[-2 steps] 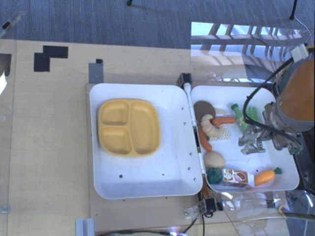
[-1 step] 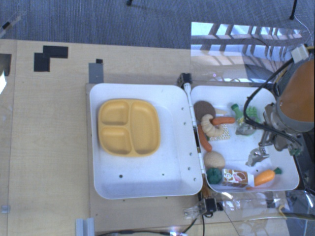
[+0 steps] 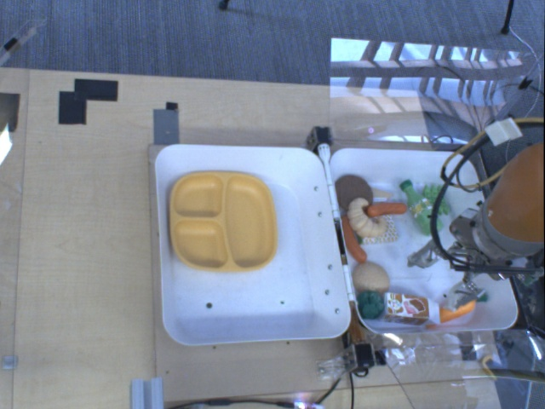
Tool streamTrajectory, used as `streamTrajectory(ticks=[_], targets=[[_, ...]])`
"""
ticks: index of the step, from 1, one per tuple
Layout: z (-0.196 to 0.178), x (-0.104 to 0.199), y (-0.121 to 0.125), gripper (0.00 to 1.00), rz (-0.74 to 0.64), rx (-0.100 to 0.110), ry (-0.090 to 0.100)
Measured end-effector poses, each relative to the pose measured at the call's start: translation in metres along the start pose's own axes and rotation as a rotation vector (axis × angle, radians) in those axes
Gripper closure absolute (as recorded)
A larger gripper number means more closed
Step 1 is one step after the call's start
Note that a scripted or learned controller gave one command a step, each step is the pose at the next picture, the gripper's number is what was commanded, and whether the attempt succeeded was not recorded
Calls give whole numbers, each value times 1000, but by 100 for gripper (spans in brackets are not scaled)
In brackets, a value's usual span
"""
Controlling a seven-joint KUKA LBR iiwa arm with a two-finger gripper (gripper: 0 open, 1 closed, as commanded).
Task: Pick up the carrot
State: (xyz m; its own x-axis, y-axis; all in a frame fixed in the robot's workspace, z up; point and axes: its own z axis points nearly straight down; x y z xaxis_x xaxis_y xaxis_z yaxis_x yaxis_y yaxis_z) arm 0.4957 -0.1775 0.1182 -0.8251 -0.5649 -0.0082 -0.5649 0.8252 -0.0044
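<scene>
Down at the near edge of the right bin (image 3: 502,318), closest to us, sits the carrot (image 3: 457,311), a small orange piece lying against the front wall, with a little brown-and-white carton (image 3: 407,307) just to its left and a dark green round item (image 3: 370,304) beside that in the near left corner. Right above the carrot hangs the gripper (image 3: 464,273), grey metal parts poking out from under the arm's (image 3: 518,207) big orange band, close over the carrot but with nothing visibly caught in it; whether the claw is spread or closed, I cannot tell from this angle. Moving back a touch, a pale tan round thing (image 3: 370,275) rests by the left wall, and behind it a reddish sausage shape (image 3: 353,244) lies along the divider. Further back comes a cream-coloured curled item (image 3: 364,220) touching a red-orange stick (image 3: 390,210), a dark brown oval (image 3: 352,187) behind them, and green leafy pieces (image 3: 423,203) toward the far right. Over in the left bin (image 3: 247,313), a yellow divided plate (image 3: 224,220) with three compartments sits toward the far left. Beyond both bins, black marks (image 3: 85,99) lie on the wooden bench (image 3: 77,271).
</scene>
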Motion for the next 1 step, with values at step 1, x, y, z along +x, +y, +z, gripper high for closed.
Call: streamTrajectory(ticks=[1], targets=[[29,4,-26,0,-170,7,-11]])
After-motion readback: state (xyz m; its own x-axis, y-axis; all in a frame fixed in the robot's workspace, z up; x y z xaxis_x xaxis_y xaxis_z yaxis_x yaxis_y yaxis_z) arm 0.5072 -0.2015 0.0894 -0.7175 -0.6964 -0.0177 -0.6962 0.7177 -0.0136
